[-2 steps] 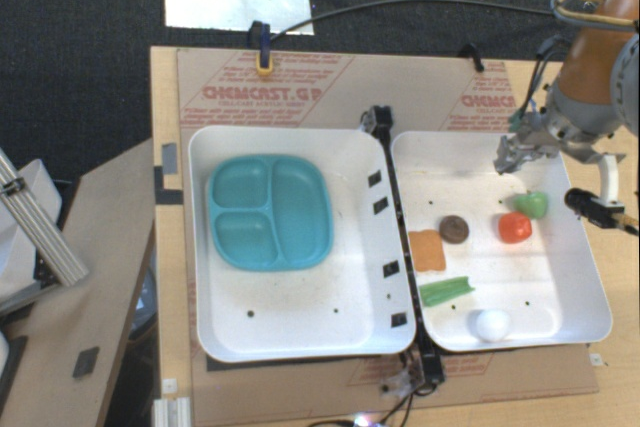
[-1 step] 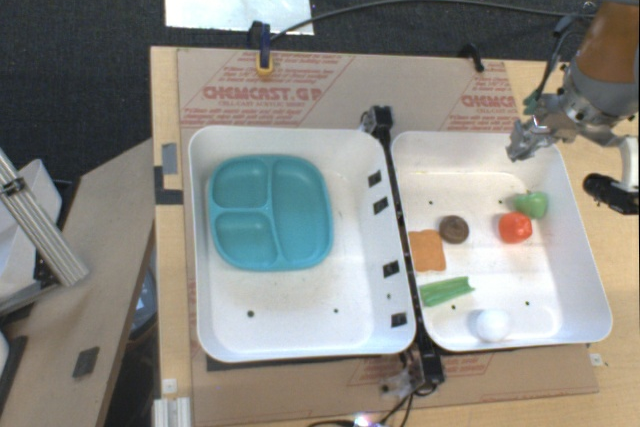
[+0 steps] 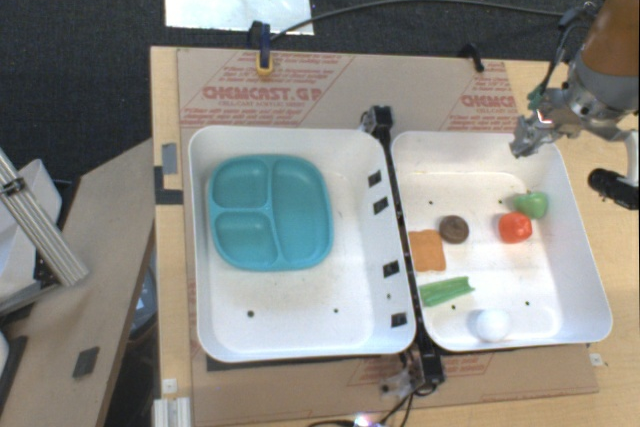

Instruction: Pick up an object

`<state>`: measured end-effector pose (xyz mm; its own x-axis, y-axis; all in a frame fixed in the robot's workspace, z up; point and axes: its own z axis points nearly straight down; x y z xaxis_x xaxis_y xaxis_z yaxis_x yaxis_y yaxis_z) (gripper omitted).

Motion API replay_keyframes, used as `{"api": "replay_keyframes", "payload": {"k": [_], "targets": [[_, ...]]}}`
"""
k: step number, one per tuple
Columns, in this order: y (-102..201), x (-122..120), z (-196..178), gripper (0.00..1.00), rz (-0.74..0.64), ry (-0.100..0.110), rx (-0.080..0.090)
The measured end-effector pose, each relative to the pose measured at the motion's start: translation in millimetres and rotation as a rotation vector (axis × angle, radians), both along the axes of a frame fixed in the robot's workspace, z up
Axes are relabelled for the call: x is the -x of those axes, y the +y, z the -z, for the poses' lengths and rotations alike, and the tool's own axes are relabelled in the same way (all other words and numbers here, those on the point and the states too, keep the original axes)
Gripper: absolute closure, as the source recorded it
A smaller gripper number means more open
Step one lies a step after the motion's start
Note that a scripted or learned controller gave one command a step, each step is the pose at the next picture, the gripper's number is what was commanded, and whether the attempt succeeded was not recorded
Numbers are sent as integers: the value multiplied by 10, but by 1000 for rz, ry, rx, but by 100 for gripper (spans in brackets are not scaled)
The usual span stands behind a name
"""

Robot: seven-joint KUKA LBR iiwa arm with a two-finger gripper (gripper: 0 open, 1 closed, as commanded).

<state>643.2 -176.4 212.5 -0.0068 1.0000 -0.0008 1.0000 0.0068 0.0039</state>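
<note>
Bright even light, soft shadows, slightly grainy

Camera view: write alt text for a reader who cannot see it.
A grey robot gripper hovers over the far right corner of the right white bin, which holds a red toy, green toy, brown disc, orange slab, green strip and white ball. The left bin holds a teal divided plate.
</note>
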Motion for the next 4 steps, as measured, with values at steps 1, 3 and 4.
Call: {"api": "replay_keyframes", "payload": {"k": [1, 3, 4], "targets": [[501, 144, -110, 100, -1, 2, -1], [1644, 312, -95, 100, -2, 4, -2], [2227, 425, -192, 100, -3, 3, -3]]}}
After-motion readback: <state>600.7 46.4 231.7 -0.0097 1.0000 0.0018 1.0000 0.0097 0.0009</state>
